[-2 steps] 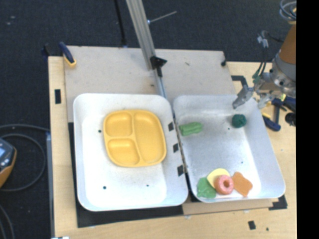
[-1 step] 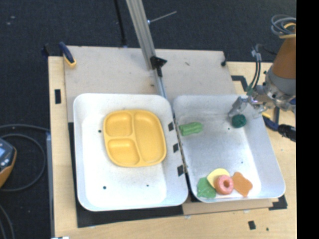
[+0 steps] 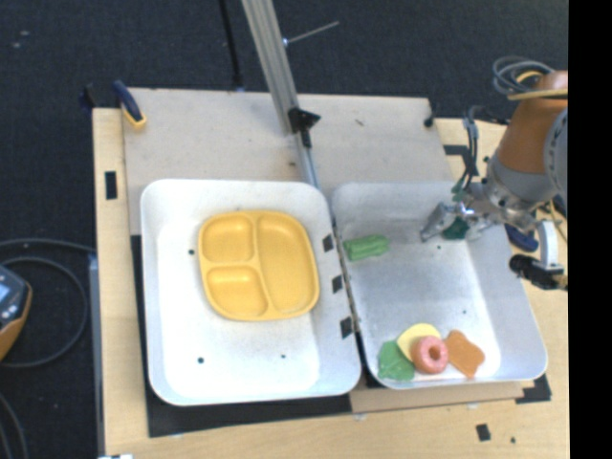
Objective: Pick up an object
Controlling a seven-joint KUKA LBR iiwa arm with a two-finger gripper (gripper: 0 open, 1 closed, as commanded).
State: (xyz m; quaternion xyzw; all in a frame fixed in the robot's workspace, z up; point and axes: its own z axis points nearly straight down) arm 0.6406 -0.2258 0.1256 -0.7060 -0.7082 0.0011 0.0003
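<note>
You are at the start of the job as far as this view lets you judge: nothing is lifted, and every candidate object lies on the floor of the right bin. Take that bin as your landmark. The green roll lies alone against the bin's left wall, in its upper half, well apart from everything else. The other pieces are bunched in the bin's near right corner: a green leaf-shaped piece, a yellow round piece behind it, a pink ring lying partly on the yellow one, and an orange piece just beside the ring, all touching or nearly so. The pincer hangs over the bin's upper right area, near its far wall, with something dark green showing at its tip that looks like part of the tool; you cannot read it as a held object. From here you cannot tell whether the pincer is spread or closed, since the tips blur together against the white floor, and no item shows between them. What is left is the whole pick: choose a target, come down on it, close and lift. The green roll looks like the easier choice, being nearest and isolated. The yellow divided plate sits in the left bin on the desk, beyond the right bin's left wall.
</note>
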